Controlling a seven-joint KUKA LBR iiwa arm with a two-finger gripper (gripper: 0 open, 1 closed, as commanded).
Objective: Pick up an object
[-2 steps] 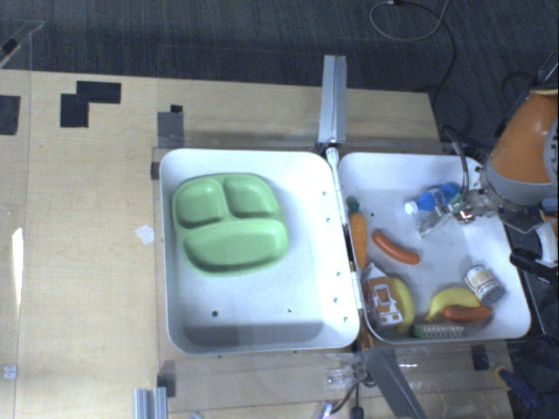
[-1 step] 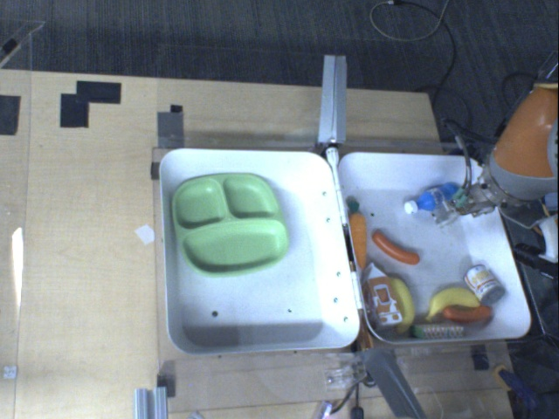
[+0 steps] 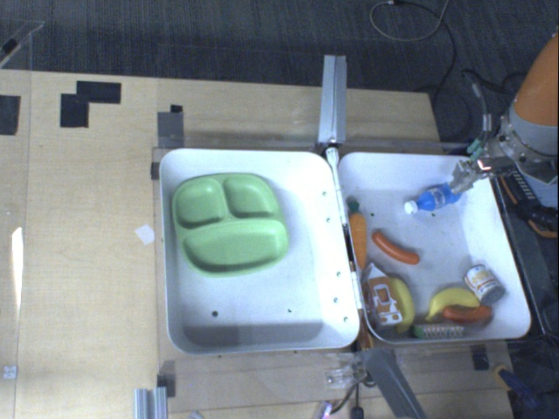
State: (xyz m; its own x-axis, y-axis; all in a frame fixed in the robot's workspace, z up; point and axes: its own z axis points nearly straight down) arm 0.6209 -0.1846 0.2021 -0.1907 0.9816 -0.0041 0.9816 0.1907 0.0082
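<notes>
- Camera view: tool (image 3: 469, 169) at the right bin's (image 3: 515, 312) far edge, tips touching a blue bottle (image 3: 434, 199); open or clamped, cannot tell.
- Bottle lying tilted, apart from the sausage (image 3: 396, 248), carrot (image 3: 358, 239), bananas (image 3: 453, 301) and can (image 3: 483, 283): probably the easiest pick.
- Left bin (image 3: 253, 330): green tray (image 3: 231, 223) resting flat.

Green divided tray (image 3: 230, 223) is lying in the white bin (image 3: 262, 334) farther from the tool (image 3: 461, 179), well apart from it. In the bin under the tool, the sausage (image 3: 396, 248) is resting nearest. Carrot (image 3: 358, 238) is lying along the dividing wall. Can (image 3: 483, 283) and banana (image 3: 452, 300) are sitting at the front. Cable (image 3: 410, 16) is looping on the floor beyond the surface (image 3: 79, 260).
</notes>
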